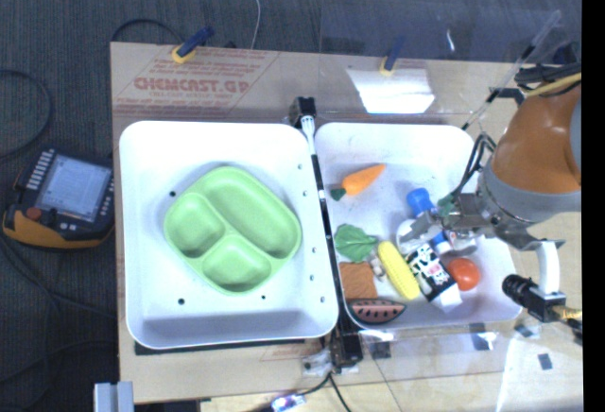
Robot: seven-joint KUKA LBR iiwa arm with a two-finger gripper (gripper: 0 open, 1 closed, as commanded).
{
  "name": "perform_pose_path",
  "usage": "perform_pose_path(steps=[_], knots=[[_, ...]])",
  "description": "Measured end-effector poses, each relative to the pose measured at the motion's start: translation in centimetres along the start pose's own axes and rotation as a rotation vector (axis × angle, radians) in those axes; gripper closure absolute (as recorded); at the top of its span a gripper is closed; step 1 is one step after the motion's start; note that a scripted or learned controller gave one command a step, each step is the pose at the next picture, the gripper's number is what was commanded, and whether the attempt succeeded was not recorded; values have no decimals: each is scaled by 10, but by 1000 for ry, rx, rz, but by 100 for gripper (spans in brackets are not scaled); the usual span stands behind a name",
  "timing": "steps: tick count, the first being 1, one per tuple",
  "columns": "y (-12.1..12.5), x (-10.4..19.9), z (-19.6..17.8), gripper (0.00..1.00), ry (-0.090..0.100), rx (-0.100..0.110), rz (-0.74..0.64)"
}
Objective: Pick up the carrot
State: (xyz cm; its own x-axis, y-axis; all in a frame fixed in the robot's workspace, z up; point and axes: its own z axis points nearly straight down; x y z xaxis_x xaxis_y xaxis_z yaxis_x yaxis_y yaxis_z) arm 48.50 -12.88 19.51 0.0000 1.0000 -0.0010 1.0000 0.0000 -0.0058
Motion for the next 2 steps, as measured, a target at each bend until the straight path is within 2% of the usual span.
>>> perform_pose_path(steps=[1,2], knots=[[60,56,13,0,1,-1,2],[120,81,11,0,-1,-4,58]])
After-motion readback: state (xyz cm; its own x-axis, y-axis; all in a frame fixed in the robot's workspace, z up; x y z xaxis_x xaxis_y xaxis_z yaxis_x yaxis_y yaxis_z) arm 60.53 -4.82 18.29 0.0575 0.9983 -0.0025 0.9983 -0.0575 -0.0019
